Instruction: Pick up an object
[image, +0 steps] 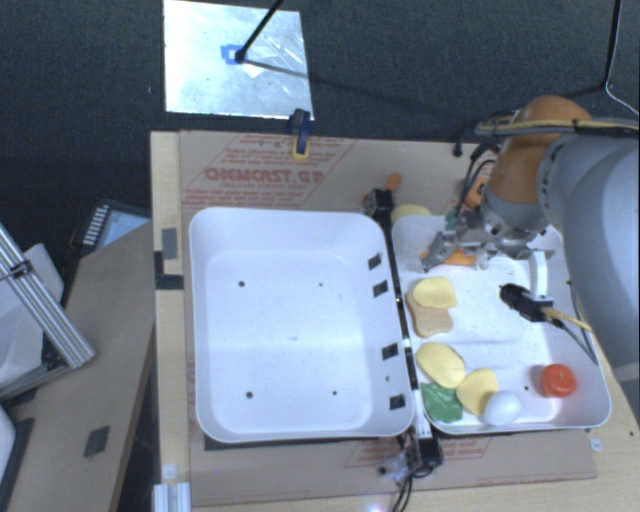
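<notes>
Right bin (485, 330), near end: egg (503, 407), green piece (440, 402), two yellow lumps (478, 385), red ball (558, 380). Mid: tan slice (432, 320) touching a yellow disc (434, 292). Far end: tool (464, 244) low over an orange piece (457, 259); cannot tell how far open it is or whether it has hold.

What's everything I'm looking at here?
left bin: 1, white, left
right bin: 1, white, right
yellow lumps: 4, yellow, right bin's left side
tan slice: 1, tan, between yellow lumps
green piece: 1, green, right bin's near-left corner
white ball: 1, white, right bin's near edge
red ball: 1, red, right bin's near-right corner
orange piece: 1, orange, by the gripper
clamp: 1, blue and yellow, board's far edge
arm: 1, grey, orange band, from right
gripper: 1, metal, right bin's far end
</notes>
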